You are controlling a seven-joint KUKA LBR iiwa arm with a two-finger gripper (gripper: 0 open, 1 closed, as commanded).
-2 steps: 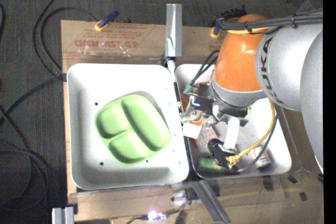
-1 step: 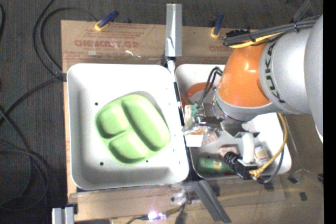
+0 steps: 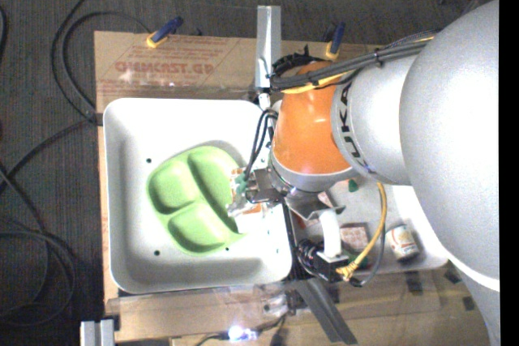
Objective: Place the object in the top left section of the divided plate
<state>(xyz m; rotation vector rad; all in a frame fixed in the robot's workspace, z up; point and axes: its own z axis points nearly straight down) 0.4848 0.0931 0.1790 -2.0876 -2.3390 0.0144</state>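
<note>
Inside left bin (image 3: 130, 174): green divided plate (image 3: 195, 197), 3 sections, tilted; gripper (image 3: 243, 198) at edge.

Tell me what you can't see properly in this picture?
- Right bin: the arm covers most of it.
- Things in the right bin: too small and partly covered to name.
- Tool at the plate's right edge: blurred, so whether it carries anything is unclear.
- Plate's right edge: hidden under the tool.
</note>
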